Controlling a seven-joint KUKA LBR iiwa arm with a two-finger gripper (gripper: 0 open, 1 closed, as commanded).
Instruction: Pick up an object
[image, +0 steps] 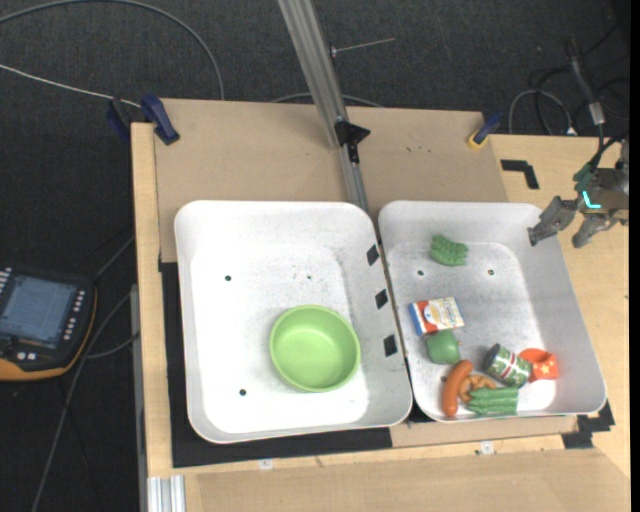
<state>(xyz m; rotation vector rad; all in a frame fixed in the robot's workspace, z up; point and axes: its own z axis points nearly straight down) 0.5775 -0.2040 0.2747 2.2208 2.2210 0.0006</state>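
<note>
My gripper hangs at the far right, over the upper right rim of the right bin. Its two fingers are spread apart with nothing between them. In that bin lie a green leafy piece near the top, a small red, white and blue carton in the middle, and a green round fruit below it. Along the bottom sit an orange sausage, a green can, a red piece and a green bean pod. All lie well below and left of the gripper.
The left bin holds a light green bowl. A metal pole slants down from the top to the gap between the bins. Blue clamps grip the bench's back edge. A handheld control pendant lies off the bench at left.
</note>
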